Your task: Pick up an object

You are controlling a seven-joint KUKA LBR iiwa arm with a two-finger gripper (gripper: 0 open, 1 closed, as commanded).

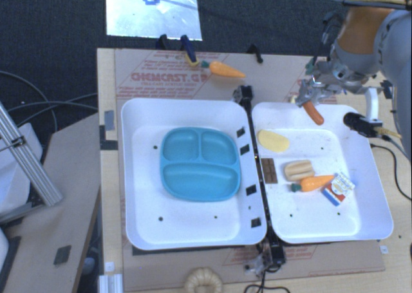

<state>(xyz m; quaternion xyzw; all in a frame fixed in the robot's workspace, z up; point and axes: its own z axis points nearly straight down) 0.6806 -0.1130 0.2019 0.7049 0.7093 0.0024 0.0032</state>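
Over the far edge of the right bin (376, 221), the gripper (310, 100) hangs with its fingers pinched on a small orange sausage (313, 113), which dangles at a slant just above the bin's back rim. Below it, on the bin floor, sits a yellow slice (273, 140), a chocolate bar (268, 170) by the divider, a bread roll (299, 169), a carrot (313, 183) and a small wrapped packet (338, 189). Across in the left bin (138, 221), a blue divided plate (199, 163) lies flat. Beyond both bins, another carrot (222, 69) rests on the surface (129, 73).
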